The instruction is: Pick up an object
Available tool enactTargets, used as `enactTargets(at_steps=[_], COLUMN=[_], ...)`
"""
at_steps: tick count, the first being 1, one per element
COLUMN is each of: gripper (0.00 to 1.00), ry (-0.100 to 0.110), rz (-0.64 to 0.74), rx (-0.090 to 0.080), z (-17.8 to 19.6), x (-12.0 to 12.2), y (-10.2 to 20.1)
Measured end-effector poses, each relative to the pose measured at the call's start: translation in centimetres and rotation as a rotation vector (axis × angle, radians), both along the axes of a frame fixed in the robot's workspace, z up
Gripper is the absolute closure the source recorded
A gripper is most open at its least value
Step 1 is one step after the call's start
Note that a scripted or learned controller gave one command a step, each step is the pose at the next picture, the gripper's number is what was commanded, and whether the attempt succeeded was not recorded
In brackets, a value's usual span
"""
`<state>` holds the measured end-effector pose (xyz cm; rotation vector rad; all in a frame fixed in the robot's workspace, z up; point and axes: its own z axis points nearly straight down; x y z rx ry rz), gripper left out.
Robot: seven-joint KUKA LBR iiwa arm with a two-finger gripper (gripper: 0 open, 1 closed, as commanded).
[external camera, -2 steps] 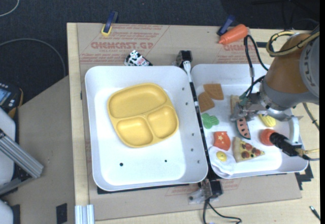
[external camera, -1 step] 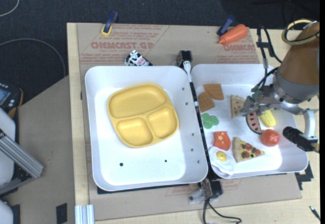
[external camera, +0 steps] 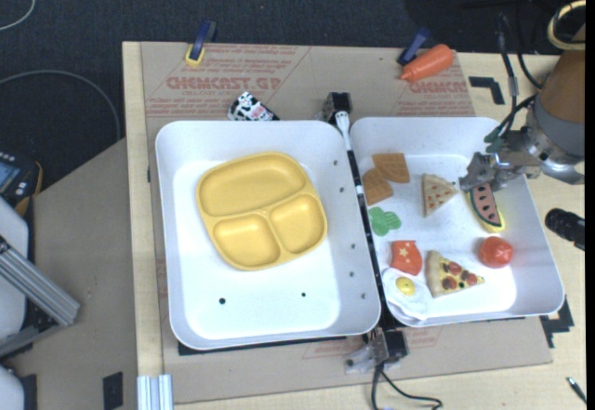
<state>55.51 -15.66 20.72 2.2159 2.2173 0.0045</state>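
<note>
We see the pincer (external camera: 485,178) low in the right bin (external camera: 539,255), just above the watermelon slice (external camera: 487,205): red flesh w/ dark seeds, green rind, lying flat beside the tomato (external camera: 495,252). Can't tell whether it's open or gripping.

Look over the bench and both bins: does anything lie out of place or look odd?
Yes. A toy carrot and a small black-and-white toy lie on the board behind the bins, outside both. The fried egg sits at the right bin's front-left corner, apparently riding up onto its rim.
</note>
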Motion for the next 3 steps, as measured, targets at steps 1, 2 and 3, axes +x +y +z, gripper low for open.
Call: enactTargets(at_steps=[1, 2, 3], gripper=[1.00, 1.00, 1.00], ry=[0.002, 0.010, 0.009], rz=[0.001, 0.005, 0.002], rx=[0.001, 0.006, 0.004], z=[1.9, 0.8, 0.9], x=[0.1, -0.4, -0.9], y=[0.0, 5.8, 7.4])
